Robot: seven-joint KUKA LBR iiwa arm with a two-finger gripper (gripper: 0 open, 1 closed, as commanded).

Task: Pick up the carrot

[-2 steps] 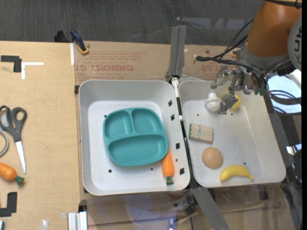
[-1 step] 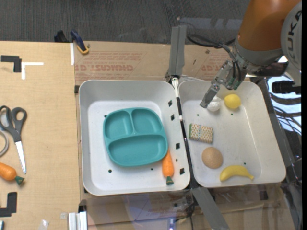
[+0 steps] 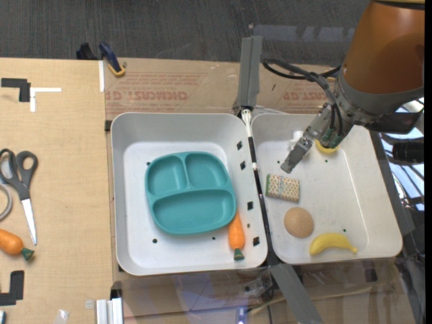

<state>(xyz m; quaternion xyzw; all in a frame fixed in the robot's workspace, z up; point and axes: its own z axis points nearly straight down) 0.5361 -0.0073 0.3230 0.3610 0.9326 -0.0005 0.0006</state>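
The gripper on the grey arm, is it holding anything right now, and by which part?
Nothing is held. The two-finger gripper hangs over the right white bin, nothing between its fingers. The orange carrot lies in the left white bin.

Robotics lab test bench. Grey-orange arm (image 3: 385, 46) at right over two white bins (image 3: 121, 201) on cardboard sheet (image 3: 175, 93). Toy food in bins. Plywood table (image 3: 54, 133) at left with black tape marks (image 3: 17, 86), scissors (image 3: 20, 181). Dark carpet (image 3: 202, 12) across top.

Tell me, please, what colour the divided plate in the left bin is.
The divided plate is teal, seen clearly in the camera view.
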